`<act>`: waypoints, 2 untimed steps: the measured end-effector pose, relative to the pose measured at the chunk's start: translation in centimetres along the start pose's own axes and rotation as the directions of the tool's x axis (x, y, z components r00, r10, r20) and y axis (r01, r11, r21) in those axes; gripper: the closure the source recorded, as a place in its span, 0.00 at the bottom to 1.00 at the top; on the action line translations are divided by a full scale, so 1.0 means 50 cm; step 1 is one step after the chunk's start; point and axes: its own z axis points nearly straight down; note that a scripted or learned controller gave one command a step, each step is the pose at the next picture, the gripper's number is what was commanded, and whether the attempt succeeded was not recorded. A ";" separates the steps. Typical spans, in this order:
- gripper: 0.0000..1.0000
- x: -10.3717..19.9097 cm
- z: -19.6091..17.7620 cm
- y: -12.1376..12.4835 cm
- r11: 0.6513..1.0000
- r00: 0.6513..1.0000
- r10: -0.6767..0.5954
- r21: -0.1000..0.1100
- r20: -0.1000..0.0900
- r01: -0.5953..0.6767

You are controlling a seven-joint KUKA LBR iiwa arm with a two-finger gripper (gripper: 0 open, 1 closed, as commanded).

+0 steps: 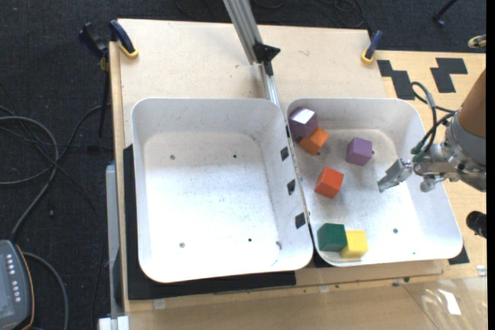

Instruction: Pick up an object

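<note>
Claw (pixel 390 177) hovering over the right bin (pixel 433 232), carrying nothing, aimed at loose blocks.

Finger spread impossible to tell from here. Nearest candidate: purple block (pixel 359 151), up and left of claw, standing apart from its neighbours. Best taken straight down, centred on the block, closing across flat faces. Red-orange block (pixel 329 182) left of claw also isolated, good second choice. Worth avoiding: green block (pixel 332 236) touching yellow block (pixel 356 243) below-left of claw, and the white-topped purple block (pixel 302 120) pressed against the orange block (pixel 314 140) by the bin divider. Bare bin floor around claw; rim close to the right.
</note>
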 end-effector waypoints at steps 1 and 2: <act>0.00 -0.009 0.240 0.116 1.000 1.000 -0.004 0.006 -0.001 0.004; 0.00 0.091 0.244 0.251 1.000 1.000 -0.009 -0.003 -0.001 0.009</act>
